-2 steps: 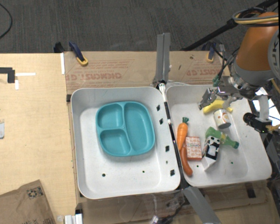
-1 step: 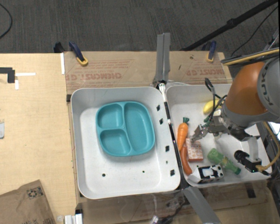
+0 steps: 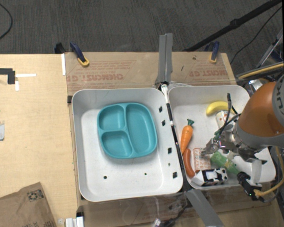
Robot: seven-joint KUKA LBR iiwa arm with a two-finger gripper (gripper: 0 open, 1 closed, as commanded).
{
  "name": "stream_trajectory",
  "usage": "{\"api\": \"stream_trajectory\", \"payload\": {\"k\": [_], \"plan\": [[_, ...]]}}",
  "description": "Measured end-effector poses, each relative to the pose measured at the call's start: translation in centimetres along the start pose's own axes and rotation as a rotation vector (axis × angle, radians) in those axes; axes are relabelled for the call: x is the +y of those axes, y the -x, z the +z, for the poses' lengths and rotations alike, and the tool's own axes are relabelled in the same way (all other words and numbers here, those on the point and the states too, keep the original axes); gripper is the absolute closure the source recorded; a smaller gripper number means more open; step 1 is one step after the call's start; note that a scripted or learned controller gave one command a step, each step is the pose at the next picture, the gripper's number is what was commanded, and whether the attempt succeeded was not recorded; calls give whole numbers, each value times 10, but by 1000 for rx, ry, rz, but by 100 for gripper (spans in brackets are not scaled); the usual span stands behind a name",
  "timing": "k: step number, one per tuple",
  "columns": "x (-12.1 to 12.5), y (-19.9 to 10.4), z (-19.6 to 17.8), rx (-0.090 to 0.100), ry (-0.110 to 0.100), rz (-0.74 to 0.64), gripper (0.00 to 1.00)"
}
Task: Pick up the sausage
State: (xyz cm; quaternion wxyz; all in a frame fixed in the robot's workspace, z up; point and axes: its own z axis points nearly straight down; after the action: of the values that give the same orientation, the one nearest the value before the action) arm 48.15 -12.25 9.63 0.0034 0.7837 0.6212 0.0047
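The bench point(image 3: 31, 138) carried two white bins: the left bin point(image 3: 88, 182) held a teal divided plate point(image 3: 127, 130), and the arm point(image 3: 265, 113) reached into the right bin point(image 3: 197, 97). The claw point(image 3: 216, 147) hung over green and black-and-white items, its state impossible to tell. The red sausage point(image 3: 188, 162) lay at the right bin's left wall, just near of the carrot point(image 3: 186, 134), with a banana point(image 3: 216, 107) farther back.

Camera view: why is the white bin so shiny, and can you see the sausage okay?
In the camera view, overhead light glares off the left bin's white floor, with soft shadow around the teal plate; the sausage stays sharp against the right bin's wall; the end effector looks slightly blurred.
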Motion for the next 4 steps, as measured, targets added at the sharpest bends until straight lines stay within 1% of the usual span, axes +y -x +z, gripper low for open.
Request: {"api": "stream_trajectory", "payload": {"k": [1,2,3,4], "plan": [[0,0,0,0,0,0,0],[24,-6,1,-2,-7,224,0],[80,-24,-32,-8,-13,348,0],[144,-35,7,-9,-12,571,0]]}}
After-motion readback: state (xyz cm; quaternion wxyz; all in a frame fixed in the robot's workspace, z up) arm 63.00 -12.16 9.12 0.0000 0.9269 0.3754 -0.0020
